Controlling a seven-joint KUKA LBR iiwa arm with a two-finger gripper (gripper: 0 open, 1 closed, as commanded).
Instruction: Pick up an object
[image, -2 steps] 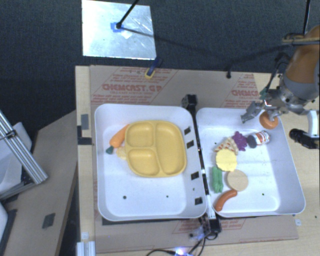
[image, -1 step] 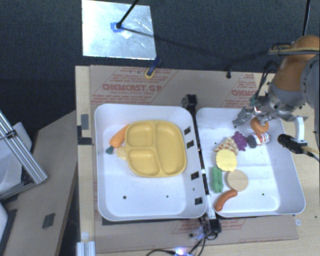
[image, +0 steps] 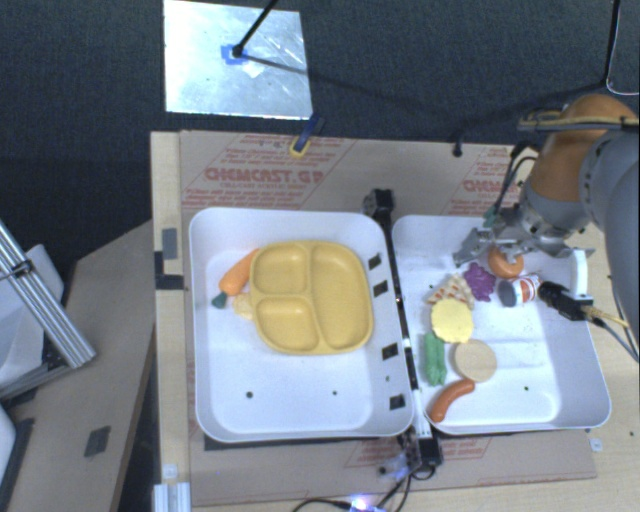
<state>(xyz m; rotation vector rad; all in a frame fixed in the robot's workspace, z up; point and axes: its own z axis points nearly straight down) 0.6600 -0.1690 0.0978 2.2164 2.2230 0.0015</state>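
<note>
A cardboard-covered worktop (image: 270, 165) fills mid-frame over dark carpet. The claw (image: 497, 246), whose opening I cannot tell, hangs upper right above an orange toy (image: 506, 265) in the right bin (image: 570, 390).

Both white bins (image: 300, 420) look like smooth, slightly glossy plastic. The yellow divided tray (image: 305, 297) has a soft matt sheen. Under them I see brown printed cardboard (image: 270, 170), dull and flat. Up top, a crinkly, shiny sheet (image: 238, 60) that looks like metal foil.
</note>
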